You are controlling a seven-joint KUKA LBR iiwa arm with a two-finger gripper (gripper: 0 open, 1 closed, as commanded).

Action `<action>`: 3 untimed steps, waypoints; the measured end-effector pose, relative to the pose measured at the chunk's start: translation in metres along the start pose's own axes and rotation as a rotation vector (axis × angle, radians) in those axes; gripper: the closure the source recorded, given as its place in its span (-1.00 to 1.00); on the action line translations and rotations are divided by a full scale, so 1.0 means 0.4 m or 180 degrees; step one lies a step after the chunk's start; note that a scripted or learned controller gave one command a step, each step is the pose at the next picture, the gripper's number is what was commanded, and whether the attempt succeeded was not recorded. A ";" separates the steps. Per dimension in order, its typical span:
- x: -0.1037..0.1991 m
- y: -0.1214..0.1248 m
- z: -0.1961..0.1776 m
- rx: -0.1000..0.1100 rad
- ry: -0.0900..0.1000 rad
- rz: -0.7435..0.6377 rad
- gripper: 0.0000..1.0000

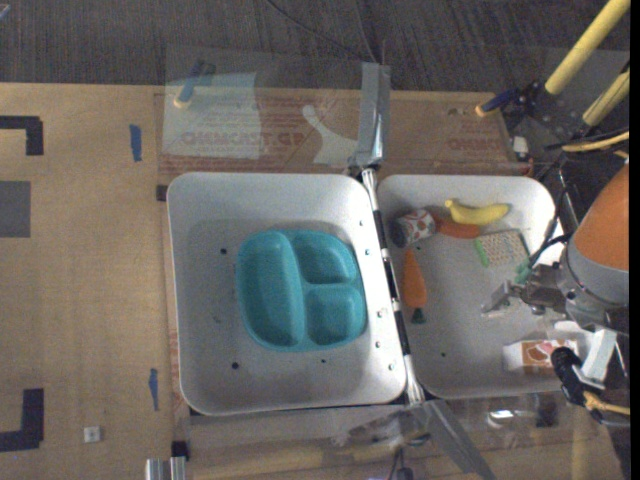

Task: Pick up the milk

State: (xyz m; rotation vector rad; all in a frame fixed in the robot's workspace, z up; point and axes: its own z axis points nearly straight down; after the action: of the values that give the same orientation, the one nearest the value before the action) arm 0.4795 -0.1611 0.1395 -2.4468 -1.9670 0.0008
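A: Milk (pixel 537 353), a small white carton with an orange-brown panel, lay on its side near the lower right corner of the right bin (pixel 440 358). Its long axis ran roughly left to right across the camera view; which end was the top could not be told.

B: And the arm?

A: The pincer (pixel 503 298) hung over the right bin, just above and left of the carton, apart from it. Nothing sat between its fingers; whether they stood spread or closed could not be told.

B: Which step was in hand?

A: Judged from that gap, the approach; no grasp had been made. The next move likely called for shifting toward the lower right, turning so the fingers straddled the carton's short width, then descending.

B: Other contents?

A: A banana (pixel 477 211), a carrot (pixel 414 279), a small can (pixel 415 226) and a green block (pixel 501 247) shared the right bin. A teal divided plate (pixel 300 288) lay in the left bin (pixel 200 268) on the bench (pixel 80 298).
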 end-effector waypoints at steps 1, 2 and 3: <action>-0.111 0.025 -0.204 -0.0011 -0.0007 -0.0167 -1.00; -0.109 0.023 0.060 -0.0005 -0.0003 -0.0674 -1.00; -0.125 0.037 0.126 -0.0020 0.0020 -0.0744 -1.00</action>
State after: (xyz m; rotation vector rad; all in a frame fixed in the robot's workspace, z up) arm 0.4831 -0.2130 0.0889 -2.2013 -2.2395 -0.0134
